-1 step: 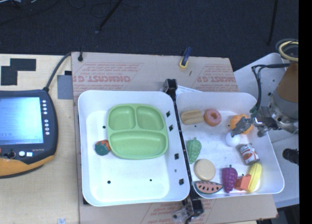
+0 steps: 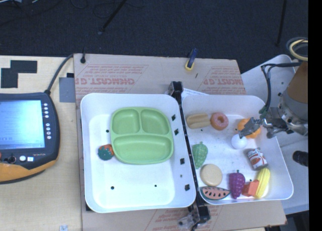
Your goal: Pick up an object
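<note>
The right bin (image 2: 274,124) holds several toy foods: a bread roll (image 2: 198,120), a pink donut (image 2: 219,121), an orange piece (image 2: 245,123), a white ball (image 2: 238,141), a small can (image 2: 256,158), a green fruit (image 2: 199,154), a round bun (image 2: 211,174), purple grapes (image 2: 236,180), a watermelon slice (image 2: 215,193) and a yellow corn cob (image 2: 262,182). My gripper (image 2: 251,128) reaches in from the right edge of this bin. It hangs right at the orange piece and just above the white ball. Whether it touches either cannot be told.
The left bin (image 2: 95,184) carries a green divided plate (image 2: 142,135) with a small red and green toy (image 2: 105,152) beside its left edge. A teach pendant (image 2: 22,134) lies at far left. A blue and yellow clamp (image 2: 190,60) sits on the cardboard behind the bins.
</note>
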`<state>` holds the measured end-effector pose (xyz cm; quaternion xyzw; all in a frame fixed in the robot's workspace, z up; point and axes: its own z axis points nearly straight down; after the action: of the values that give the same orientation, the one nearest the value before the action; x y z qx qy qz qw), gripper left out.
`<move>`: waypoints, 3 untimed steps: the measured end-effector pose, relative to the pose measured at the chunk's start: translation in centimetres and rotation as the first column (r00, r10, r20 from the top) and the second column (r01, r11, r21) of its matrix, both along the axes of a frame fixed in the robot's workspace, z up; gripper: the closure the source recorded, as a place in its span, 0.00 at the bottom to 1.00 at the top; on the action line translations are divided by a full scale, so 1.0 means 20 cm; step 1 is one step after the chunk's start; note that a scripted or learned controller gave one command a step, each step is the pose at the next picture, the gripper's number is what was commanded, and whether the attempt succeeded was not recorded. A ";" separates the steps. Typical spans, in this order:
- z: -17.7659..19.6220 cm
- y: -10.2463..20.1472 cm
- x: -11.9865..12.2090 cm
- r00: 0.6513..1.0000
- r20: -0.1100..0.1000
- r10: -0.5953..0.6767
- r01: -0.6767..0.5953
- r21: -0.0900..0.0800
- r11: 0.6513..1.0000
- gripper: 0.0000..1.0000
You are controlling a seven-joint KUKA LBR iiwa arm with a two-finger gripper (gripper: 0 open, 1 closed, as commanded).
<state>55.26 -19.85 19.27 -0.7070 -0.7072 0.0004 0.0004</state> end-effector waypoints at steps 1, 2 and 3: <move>-0.30 0.03 -0.04 1.000 -0.006 0.002 -0.002 0.003 1.000 0.00; -0.54 0.04 -0.04 1.000 -0.003 0.001 -0.001 0.002 1.000 0.00; -0.47 0.04 -0.04 1.000 -0.002 -0.002 0.002 0.002 1.000 1.00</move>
<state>54.53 -19.14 9.77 -0.7077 -0.7065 0.0004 0.0018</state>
